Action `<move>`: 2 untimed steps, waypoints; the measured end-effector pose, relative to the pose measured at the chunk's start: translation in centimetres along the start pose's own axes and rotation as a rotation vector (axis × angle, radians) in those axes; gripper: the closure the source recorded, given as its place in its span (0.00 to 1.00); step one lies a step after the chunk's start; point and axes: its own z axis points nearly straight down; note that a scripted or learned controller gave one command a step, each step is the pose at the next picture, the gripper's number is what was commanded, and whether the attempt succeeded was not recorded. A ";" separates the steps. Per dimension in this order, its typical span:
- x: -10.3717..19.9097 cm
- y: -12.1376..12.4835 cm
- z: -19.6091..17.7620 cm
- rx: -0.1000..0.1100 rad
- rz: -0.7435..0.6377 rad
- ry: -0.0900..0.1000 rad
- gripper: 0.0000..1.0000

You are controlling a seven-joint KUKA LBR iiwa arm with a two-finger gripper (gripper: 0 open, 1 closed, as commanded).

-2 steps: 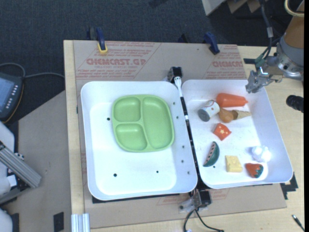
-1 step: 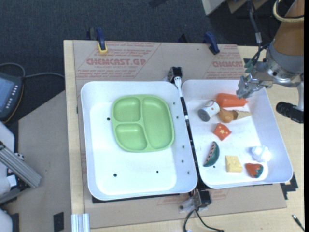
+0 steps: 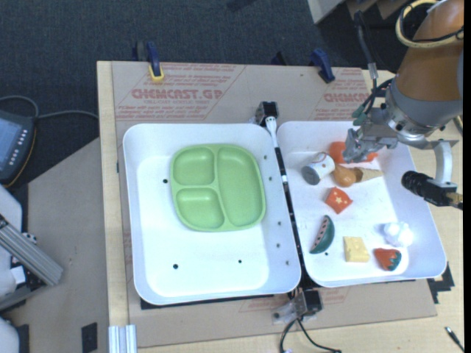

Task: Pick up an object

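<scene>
My gripper (image 3: pixel 354 155) hangs over the far part of the right bin (image 3: pixel 419 267), directly above an orange-red round object (image 3: pixel 338 151) and a brown bread-like piece (image 3: pixel 346 174). Its tips are low among these objects. A small grey and white cup (image 3: pixel 315 170) lies on its side to the left of them. Nearer the front lie an orange-red block (image 3: pixel 338 199), a watermelon slice (image 3: pixel 323 235), a yellow cheese wedge (image 3: pixel 356 249), a white lump (image 3: pixel 397 232) and a red and green piece (image 3: pixel 388 258).
The left bin (image 3: pixel 147 256) holds a green divided plate (image 3: pixel 218 187). The arm's grey body and orange band (image 3: pixel 434 43) overhang the right bin's far right corner. Blue clamps (image 3: pixel 154 59) grip the board's far edge.
</scene>
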 end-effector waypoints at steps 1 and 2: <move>5.3 -1.8 -0.6 0.000 -0.002 0.000 1.00; 9.5 -4.7 0.8 0.002 0.000 0.000 1.00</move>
